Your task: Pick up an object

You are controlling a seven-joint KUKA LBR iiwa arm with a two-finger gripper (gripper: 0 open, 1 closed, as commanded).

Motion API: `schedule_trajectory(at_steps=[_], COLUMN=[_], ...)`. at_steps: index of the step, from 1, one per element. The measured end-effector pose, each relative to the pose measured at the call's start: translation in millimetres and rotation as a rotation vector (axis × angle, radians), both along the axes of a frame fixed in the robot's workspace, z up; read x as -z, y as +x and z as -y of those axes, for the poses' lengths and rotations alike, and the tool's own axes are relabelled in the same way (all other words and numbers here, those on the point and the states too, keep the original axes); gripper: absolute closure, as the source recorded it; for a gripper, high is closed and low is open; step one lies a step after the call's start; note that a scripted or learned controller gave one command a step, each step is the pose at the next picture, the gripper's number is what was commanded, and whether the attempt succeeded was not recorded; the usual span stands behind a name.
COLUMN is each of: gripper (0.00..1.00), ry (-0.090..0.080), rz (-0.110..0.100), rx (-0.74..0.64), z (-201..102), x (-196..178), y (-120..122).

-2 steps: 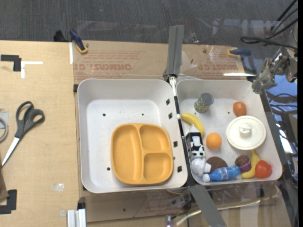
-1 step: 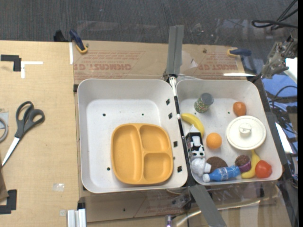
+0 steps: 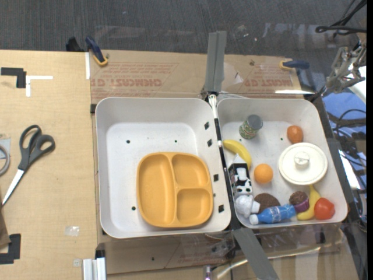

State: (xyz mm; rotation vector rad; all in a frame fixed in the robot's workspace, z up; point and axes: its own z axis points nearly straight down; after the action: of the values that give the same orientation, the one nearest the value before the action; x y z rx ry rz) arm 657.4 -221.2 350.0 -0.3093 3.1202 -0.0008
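Left bin (image 3: 111, 156): one yellow divided tray (image 3: 173, 188). Right bin (image 3: 326, 133): banana (image 3: 238, 150), orange ball (image 3: 263, 173), white lid (image 3: 302, 163), blue bottle (image 3: 274, 214), tin (image 3: 251, 126), red tomato (image 3: 324, 208). Surface (image 3: 52, 98): scissors (image 3: 26, 153).

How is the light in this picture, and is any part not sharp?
Camera view: light is even and soft; the yellow divided tray casts only a faint shadow in the left bin. The white lid looks slightly overexposed. The cables at the right are a little blurred.

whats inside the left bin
Only a yellow divided tray sits in the left bin, its three sections bare. The bin floor under the tray is covered.
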Motion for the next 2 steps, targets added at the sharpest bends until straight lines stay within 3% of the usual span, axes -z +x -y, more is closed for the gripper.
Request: schedule_trajectory(at_steps=[1, 2], gripper=[1.00, 1.00], ry=[-0.001, -0.002], rz=[-0.001, 0.000], rx=[-0.372, -0.652], z=[0, 1], x=[-14, -16], y=[-56, 3])
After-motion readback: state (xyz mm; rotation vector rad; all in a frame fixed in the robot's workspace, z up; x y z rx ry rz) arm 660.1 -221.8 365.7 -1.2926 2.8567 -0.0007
